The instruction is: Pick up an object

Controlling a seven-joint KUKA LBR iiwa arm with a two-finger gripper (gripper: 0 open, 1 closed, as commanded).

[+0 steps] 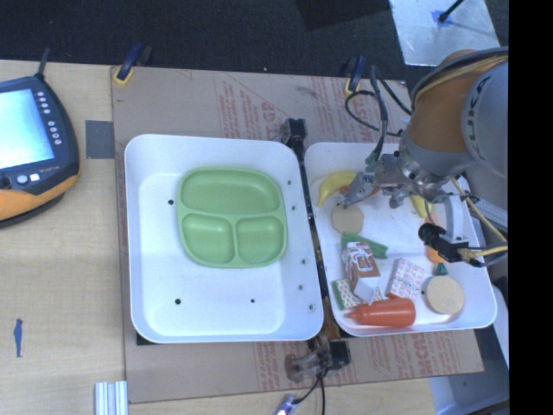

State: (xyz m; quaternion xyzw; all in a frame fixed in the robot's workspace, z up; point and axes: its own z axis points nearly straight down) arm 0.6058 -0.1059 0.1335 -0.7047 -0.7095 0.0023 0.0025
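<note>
Yellow banana (335, 184) lies just left of the hand (373, 188).

Cardboard sheet (216, 115): faint red print, illegible.

I read the lighting as even and fairly bright, from overhead. The left bin (143, 232) glares near-white, with its wall detail washed out. The green tray (232, 216) casts only a soft, faint shadow. The arm (458, 111) throws a diffuse shadow over the right bin (484, 309) at its upper part. The floor at the top is dark and underexposed, save one bright patch (441, 15). Overall sharpness is modest; small packets (361, 262) look soft, with their print unreadable.
</note>
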